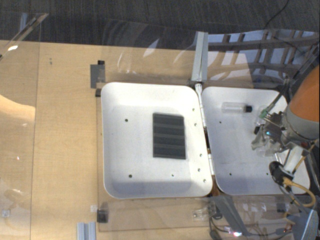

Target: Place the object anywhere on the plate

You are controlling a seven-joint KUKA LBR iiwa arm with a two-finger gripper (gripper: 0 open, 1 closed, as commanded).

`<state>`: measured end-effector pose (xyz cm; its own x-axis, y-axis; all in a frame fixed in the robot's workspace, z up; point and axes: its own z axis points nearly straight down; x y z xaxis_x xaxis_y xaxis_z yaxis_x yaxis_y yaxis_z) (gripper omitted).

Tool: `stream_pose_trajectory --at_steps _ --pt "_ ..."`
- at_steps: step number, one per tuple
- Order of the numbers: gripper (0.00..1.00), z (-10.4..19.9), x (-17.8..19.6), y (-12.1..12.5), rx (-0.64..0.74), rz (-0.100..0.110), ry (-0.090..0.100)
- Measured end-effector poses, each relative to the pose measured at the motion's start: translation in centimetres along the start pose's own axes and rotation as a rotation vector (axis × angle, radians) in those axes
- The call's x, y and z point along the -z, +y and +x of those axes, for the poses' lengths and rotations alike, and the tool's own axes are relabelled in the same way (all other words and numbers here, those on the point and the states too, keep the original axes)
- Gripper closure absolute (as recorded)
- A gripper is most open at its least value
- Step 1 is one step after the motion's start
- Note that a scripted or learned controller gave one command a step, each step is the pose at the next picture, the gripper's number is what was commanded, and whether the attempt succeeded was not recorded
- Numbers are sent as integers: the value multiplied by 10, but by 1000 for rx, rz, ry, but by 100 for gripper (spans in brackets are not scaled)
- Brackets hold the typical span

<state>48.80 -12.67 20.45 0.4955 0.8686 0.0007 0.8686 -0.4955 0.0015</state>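
A grey arm with an orange band is reaching in over the right bin [235, 174], its gripper [264, 136] hanging low; whether it is gripping anything, I cannot tell. Just beyond it, a clear tube with a dark cap [236, 107] is lying apart. The dark ridged plate [169, 135] is waiting in the left bin [125, 174], across the dividing rims on the worktop [60, 149].

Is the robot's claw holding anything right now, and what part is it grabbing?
It cannot be told. The gripper sits over the right bin, too blurry to see anything between its fingers. A small clear tube lies apart from it in that bin.
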Motion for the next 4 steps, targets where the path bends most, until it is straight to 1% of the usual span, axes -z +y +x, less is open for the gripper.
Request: stream_pose_trajectory --at_steps 1,2,3,4 --pt "100 85 -21 39 -133 1 -1" --pt "100 189 4 58 -301 0 1" --pt "100 207 -21 -7 -78 3 -1" --pt "100 272 -105 -92 -82 2 7"
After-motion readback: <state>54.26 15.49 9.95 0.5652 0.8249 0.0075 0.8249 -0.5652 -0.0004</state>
